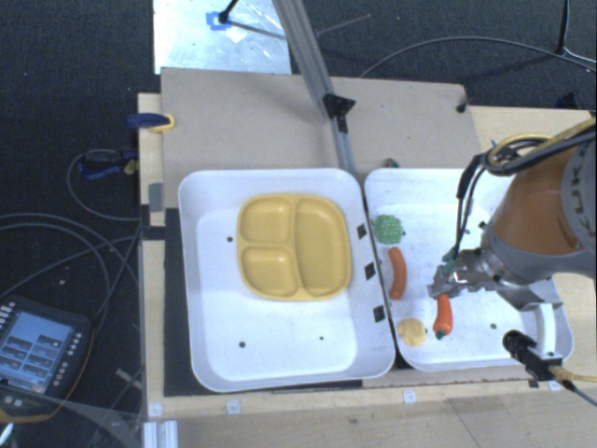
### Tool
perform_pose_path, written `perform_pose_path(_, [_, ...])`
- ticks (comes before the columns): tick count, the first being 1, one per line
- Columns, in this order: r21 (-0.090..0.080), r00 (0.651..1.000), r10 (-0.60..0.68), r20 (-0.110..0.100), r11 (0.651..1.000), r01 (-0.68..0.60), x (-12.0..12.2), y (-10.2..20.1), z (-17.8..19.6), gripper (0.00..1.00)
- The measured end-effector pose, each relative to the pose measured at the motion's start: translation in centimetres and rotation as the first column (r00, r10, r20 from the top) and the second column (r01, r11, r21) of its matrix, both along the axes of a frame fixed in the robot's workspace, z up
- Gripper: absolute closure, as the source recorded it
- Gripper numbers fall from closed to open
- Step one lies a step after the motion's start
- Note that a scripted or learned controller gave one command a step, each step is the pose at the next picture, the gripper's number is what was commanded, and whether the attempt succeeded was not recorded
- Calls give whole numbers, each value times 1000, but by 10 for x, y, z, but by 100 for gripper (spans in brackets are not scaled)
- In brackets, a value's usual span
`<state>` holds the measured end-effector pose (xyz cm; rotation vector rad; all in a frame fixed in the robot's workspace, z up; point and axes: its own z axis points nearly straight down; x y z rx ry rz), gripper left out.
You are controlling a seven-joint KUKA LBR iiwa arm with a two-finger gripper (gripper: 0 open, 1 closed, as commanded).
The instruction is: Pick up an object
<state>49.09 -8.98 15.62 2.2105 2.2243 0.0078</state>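
In the right bin (424, 189), an orange toy carrot (443, 317) stands lengthwise, its green tip toward the front. My gripper (449, 286) is directly over the carrot's upper end and hides it. I cannot tell whether the carrot is gripped or just lies under the gripper. Left of it are a red-orange sausage (397, 273), a green broccoli piece (388, 228) and a small yellow round piece (411, 331) near the front wall.
The left bin (210, 343) holds a yellow divided plate (294, 246). A slanted grey pole (308, 49) crosses the bench behind the bins. The arm's orange band (541, 208) hangs over the right bin's right side.
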Motion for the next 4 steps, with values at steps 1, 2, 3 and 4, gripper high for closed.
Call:
perform_pose_path(1, [-1,1000,0,0,1000,0,2,0,49,100])
perform_pose_path(2, [3,1000,6,-4,1000,-6,30,57,49,100])
perform_pose_path(3, [3,1000,5,-3,1000,-5,53,102,65,100])
perform_pose_path(4, [3,1000,5,-5,1000,-5,78,150,58,100])
